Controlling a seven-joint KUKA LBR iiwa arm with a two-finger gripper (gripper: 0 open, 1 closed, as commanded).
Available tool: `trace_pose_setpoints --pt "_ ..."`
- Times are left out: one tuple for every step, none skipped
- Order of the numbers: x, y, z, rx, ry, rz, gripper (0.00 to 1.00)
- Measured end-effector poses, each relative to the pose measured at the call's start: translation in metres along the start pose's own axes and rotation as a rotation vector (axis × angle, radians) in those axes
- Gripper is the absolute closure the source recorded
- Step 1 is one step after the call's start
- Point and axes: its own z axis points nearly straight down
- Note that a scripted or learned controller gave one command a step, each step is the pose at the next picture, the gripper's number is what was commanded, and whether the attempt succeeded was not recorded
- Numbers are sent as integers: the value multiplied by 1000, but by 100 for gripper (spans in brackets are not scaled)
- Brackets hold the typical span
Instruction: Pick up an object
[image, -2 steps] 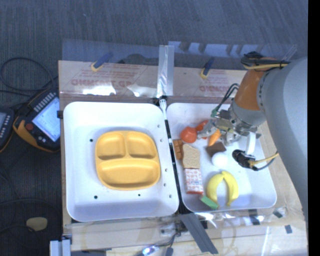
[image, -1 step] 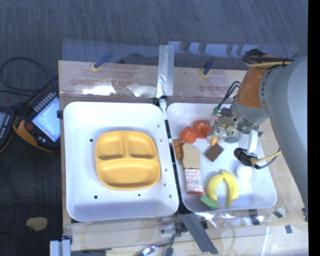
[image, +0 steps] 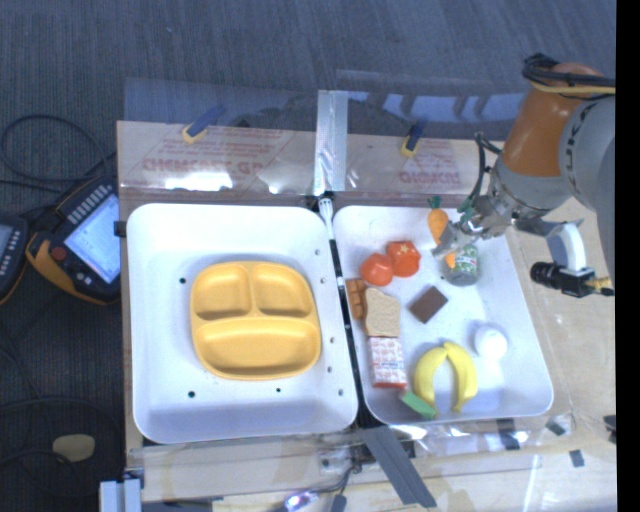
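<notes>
Gripper (image: 462, 238) hangs at the right bin's (image: 535, 385) far edge, over a small jar (image: 463, 266) beside the carrot (image: 437, 221); I cannot tell its state. Cardboard lettering is unreadable.

- Left bin (image: 150, 300): plain white, holding a mustard-yellow divided tray (image: 255, 318).
- Right bin (image: 520, 330): the same plain white.
- Two tomatoes (image: 391, 263): red-orange.
- Carrot (image: 438, 221): orange with a green tip.
- Banana (image: 447, 373): bright yellow.
- Small square block (image: 428, 303): dark brown.
- Cracker-like slab (image: 382, 313): tan and speckled.
- Small box (image: 387, 361): red and white print.
- Egg-shaped piece (image: 490, 342): white.
- Wedge at the bin's front (image: 418, 403): green.
- Arm (image: 560, 130): grey, with an orange band.
- Counter (image: 230, 155): pale tan with faint red lettering.
</notes>
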Motion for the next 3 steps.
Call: trace_pose_setpoints --pt "-23 -13 -31 -23 -10 -114 100" --pt "4 0 -64 -23 -3 43 100" --pt "32 26 -39 18 4 62 100"
